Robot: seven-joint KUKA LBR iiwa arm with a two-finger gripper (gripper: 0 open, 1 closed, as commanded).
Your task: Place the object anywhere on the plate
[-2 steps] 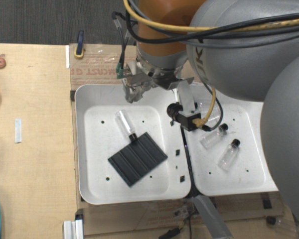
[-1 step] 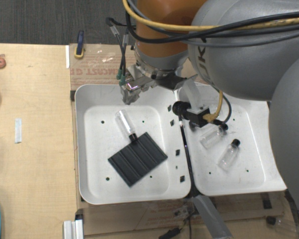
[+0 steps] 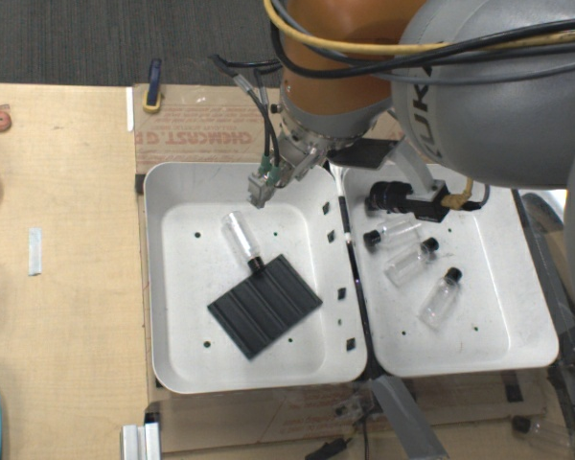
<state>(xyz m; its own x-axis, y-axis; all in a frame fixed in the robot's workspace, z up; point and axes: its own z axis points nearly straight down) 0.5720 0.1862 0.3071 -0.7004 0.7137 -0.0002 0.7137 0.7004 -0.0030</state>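
Observation:
A black ribbed square plate (image 3: 265, 305) lies turned like a diamond in the left bin (image 3: 172, 353). A clear vial (image 3: 240, 238) with a black cap lies flat on the bin floor just up-left of the plate, and its cap end touches the plate's upper corner. My gripper (image 3: 261, 190) hangs over the back of the left bin, just above and slightly right of the vial's clear end, apart from it. Nothing shows held at its tip.
The right bin (image 3: 517, 343) holds three more clear black-capped vials (image 3: 439, 300) lying loose. The arm's bulk and cables cover both bins' back edges. The divider rims (image 3: 350, 257) run between the bins. Tan bench with small items lies to the left.

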